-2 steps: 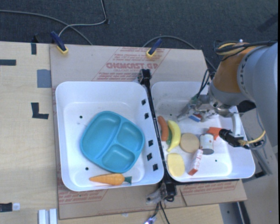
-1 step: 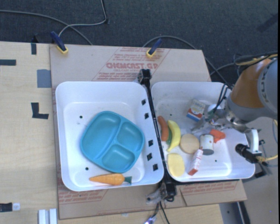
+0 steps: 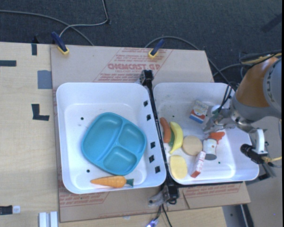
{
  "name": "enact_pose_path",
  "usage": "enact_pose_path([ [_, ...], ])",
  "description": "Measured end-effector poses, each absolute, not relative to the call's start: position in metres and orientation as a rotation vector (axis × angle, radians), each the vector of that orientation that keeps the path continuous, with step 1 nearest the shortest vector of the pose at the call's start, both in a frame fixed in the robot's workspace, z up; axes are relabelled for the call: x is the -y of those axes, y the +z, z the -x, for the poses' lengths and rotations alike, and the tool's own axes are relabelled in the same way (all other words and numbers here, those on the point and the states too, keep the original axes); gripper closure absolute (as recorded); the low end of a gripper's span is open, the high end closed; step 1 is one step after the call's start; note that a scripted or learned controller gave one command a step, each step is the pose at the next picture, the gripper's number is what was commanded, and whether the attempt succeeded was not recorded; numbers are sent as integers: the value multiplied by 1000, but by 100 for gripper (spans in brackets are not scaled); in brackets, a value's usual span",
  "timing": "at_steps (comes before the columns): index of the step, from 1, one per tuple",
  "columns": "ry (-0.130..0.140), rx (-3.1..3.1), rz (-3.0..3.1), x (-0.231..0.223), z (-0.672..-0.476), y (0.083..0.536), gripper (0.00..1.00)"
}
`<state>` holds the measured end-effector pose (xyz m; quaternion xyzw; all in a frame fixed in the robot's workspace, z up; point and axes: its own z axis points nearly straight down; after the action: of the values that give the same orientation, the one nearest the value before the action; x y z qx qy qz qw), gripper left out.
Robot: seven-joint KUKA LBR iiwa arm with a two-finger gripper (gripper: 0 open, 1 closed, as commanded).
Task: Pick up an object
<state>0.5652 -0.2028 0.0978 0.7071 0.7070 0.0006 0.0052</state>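
**Over the right bin: pick not yet made, hand low among the items**

At the right bin [image 3: 227,91], the arm [image 3: 258,91] reaches in from the right, its orange band above the wrist, and the hand [image 3: 217,123] sits low near the bin's right-centre. Whether the hand is apart or together cannot be told; the wrist and clutter hide it.

Right bin, contents:
- small box [image 3: 198,112], blue, white and orange, just left of the hand, lying on the bin floor.
- red-and-white bottle [image 3: 210,144], just below the hand; contact uncertain.
- red-and-white tube [image 3: 199,165], lower, slanting toward the front wall.
- round tan disc [image 3: 191,145], centre.
- pale yellow piece [image 3: 178,166], front left.
- banana [image 3: 177,135] and an orange-red carrot-like piece [image 3: 165,129], side by side against the divider.

Left bin [image 3: 66,96], contents:
- blue divided plate [image 3: 114,143], centre.
- carrot [image 3: 111,182], along the front wall, well apart from the hand.

Status: nothing appears lifted; every listed item seems to rest on a bin floor. Judged stage: descent or closing over a target, most likely the bottle or the box. Remaining: secure a grip on one item and raise it clear of the bin. Both bins stand on a cardboard sheet [image 3: 128,65] laid on the worktop [image 3: 19,103].
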Motion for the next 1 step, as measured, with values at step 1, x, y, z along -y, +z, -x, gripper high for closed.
enact_pose_path([
  [1, 1, -2223, -2219, 137, -505, 221, 100],
])
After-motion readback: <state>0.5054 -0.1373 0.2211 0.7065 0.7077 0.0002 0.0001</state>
